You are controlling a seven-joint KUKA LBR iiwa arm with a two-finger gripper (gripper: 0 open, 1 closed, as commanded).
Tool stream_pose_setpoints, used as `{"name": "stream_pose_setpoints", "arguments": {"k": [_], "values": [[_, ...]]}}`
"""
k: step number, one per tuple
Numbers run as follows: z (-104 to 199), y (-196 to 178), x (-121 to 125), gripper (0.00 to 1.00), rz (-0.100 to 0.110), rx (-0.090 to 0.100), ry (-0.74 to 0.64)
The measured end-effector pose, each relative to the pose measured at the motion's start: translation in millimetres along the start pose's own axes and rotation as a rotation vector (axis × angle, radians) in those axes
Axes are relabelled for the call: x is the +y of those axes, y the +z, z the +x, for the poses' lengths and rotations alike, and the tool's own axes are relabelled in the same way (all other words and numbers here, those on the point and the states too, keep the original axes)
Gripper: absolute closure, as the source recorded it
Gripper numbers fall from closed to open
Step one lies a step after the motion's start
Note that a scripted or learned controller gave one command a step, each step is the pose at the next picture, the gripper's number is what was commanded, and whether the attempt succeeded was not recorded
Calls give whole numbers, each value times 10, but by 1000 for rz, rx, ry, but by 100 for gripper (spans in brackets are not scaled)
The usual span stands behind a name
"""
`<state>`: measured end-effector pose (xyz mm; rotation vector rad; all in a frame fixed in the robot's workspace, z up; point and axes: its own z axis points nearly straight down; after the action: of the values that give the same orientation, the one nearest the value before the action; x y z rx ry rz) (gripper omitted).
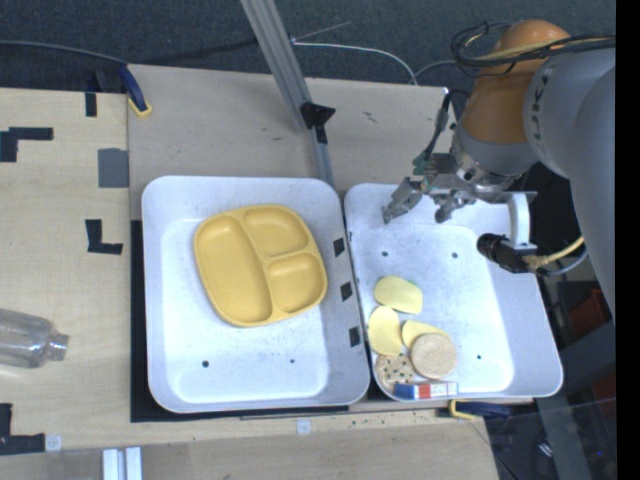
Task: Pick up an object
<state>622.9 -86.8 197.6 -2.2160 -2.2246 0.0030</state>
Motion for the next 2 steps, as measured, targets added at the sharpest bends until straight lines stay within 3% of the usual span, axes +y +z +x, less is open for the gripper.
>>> {"name": "stream_pose_setpoints", "arguments": {"k": [1, 2], "values": [[612, -221, 245, 0, -4, 2, -4], [-320, 405, 111, 0, 5, -3, 11]]}}
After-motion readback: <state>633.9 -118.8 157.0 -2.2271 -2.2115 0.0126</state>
